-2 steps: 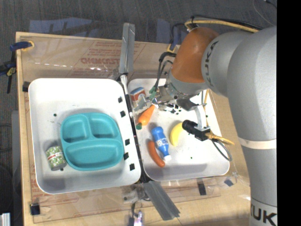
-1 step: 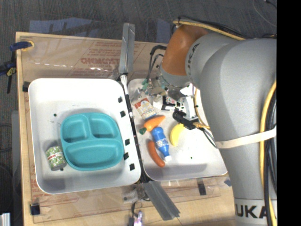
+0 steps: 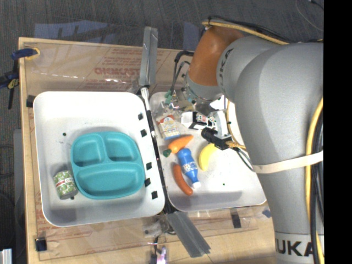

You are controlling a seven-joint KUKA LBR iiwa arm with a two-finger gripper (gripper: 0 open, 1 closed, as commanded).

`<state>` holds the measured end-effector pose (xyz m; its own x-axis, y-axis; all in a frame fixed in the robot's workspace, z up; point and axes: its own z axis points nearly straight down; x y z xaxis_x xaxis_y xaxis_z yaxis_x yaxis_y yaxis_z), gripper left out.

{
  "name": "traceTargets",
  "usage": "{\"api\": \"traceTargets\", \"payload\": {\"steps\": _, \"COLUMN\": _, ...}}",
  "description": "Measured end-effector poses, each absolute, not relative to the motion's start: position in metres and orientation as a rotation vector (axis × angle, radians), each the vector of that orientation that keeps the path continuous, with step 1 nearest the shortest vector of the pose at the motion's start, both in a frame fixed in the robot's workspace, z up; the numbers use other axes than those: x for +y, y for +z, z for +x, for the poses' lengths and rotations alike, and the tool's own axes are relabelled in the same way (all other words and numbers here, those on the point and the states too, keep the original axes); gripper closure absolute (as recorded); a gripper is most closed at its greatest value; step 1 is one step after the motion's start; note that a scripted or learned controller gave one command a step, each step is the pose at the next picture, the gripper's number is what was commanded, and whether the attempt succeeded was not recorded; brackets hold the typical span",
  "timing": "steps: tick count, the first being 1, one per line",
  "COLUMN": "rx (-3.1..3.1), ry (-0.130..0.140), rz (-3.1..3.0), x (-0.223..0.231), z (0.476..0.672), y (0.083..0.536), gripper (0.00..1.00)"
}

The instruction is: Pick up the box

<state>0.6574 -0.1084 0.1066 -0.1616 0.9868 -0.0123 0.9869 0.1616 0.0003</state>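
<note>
In the camera view the arm [image 3: 275, 109] reaches in from the right and bends down over the far end of the right bin [image 3: 242, 194], its orange band [image 3: 206, 59] above the wrist. The gripper [image 3: 184, 106] sits low among the clutter there, likely because the program has sent it after the box. Whether it is open or closed I cannot tell, since the wrist body and cables cover it.

The box [image 3: 169, 126], a small carton with a printed face, lies in the right bin near its far left corner, just beside the gripper and just above the orange carrot-like toy [image 3: 180, 143]. It lies flat, its long axis running roughly from the far side toward the near side, slightly tilted. Nothing shows it lifted, so the pick seems not yet made.

Nearer lie a blue bottle [image 3: 188, 166], a yellow banana [image 3: 205, 157] and a red sausage [image 3: 182, 180]. The left bin [image 3: 49, 109] holds a teal tray [image 3: 106, 165] and a small can [image 3: 64, 183].
</note>
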Motion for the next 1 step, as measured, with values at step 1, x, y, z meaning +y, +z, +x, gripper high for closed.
{"api": "traceTargets", "payload": {"steps": 1, "rx": 2.343, "ry": -0.001, "rz": 2.094, "x": -0.0503, "z": 0.6571, "y": 0.2181, "gripper": 1.0}}
